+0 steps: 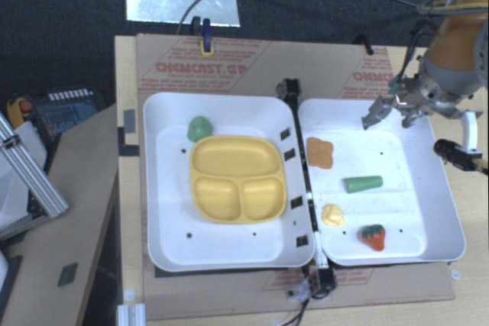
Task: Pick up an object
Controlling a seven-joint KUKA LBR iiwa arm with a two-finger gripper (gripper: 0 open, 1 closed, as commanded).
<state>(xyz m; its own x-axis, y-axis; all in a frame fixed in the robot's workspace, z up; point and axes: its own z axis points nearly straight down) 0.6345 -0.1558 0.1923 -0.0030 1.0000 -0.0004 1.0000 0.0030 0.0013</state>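
The gripper (391, 112) is seen above the far edge of the right bin (428, 187), its two fingers spread apart with nothing between them. Four small toy foods are laid out in this bin: an orange slice-like piece (320, 153) near the divider, a green cylinder (362, 183) at the middle, a pale yellow lump (332, 214) and a red strawberry-like piece (374, 237) toward the near edge. The green cylinder is judged the likeliest target: light, stiff plastic, probably smooth and prone to rolling. It is best gripped across its short width at mid-length. A yellow divided tray (235, 178) and a green lump (199, 127) are held in the left bin (164, 187).
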